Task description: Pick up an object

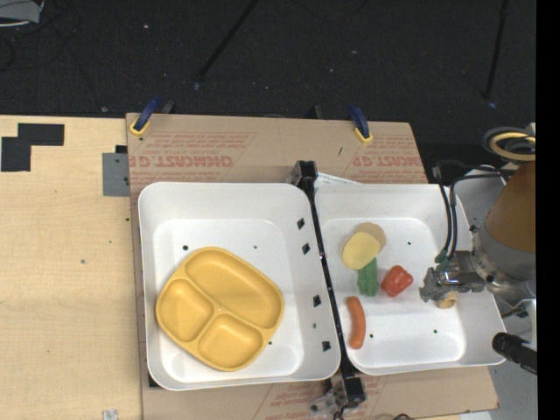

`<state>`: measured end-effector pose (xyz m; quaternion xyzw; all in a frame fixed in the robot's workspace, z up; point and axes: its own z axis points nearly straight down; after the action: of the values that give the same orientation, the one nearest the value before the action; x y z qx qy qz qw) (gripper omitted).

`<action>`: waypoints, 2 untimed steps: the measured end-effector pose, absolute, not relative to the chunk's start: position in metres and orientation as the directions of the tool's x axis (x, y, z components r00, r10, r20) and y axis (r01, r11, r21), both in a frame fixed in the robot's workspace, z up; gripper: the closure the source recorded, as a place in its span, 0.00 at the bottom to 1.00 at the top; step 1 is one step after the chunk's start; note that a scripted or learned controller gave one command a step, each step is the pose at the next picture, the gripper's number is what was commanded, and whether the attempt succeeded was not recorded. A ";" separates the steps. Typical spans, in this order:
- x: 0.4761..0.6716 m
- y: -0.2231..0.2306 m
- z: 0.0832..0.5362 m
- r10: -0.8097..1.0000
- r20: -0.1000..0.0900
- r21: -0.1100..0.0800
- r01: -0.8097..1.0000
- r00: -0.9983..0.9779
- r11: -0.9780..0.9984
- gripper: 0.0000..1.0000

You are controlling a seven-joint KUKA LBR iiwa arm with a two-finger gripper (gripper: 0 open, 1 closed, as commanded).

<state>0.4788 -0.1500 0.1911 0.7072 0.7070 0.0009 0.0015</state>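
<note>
yellow tray, red pepper, white bins

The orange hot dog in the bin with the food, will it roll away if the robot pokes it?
Probably, if it is poked from the side. The long, round orange hot dog lies flat on the smooth floor of the right white bin, with bare floor on both sides. It looks like a small plastic toy, so it is likely light and stiff, and its rounded sides might slip from a grip.
</note>
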 end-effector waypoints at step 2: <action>0.497 -0.109 0.233 1.000 0.000 0.000 1.000 -0.003 0.003 1.00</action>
<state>0.4973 -0.1091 0.2326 0.7060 0.7082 0.0000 -0.0001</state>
